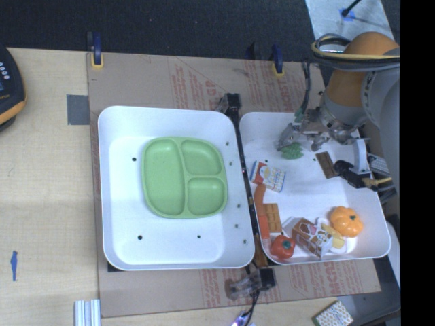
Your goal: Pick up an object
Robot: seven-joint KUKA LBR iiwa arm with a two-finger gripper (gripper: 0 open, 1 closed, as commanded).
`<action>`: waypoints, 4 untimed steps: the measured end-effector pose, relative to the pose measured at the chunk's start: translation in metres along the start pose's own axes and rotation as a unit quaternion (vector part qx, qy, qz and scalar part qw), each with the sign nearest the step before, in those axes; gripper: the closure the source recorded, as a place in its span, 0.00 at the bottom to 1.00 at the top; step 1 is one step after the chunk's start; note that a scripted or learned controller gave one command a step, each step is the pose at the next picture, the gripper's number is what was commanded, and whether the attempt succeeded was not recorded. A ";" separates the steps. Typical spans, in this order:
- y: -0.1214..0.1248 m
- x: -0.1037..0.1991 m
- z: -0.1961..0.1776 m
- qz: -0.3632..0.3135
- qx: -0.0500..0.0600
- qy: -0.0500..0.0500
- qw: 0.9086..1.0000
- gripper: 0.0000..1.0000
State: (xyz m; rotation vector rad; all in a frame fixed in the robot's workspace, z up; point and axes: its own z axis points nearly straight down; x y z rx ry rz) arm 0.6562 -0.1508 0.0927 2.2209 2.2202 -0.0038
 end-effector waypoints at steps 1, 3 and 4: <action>0.001 0.001 -0.012 -0.003 0.000 0.000 1.000 1.00; 0.001 0.110 -0.101 -0.004 -0.001 0.001 1.000 1.00; -0.047 0.167 -0.130 -0.005 0.002 0.002 1.000 1.00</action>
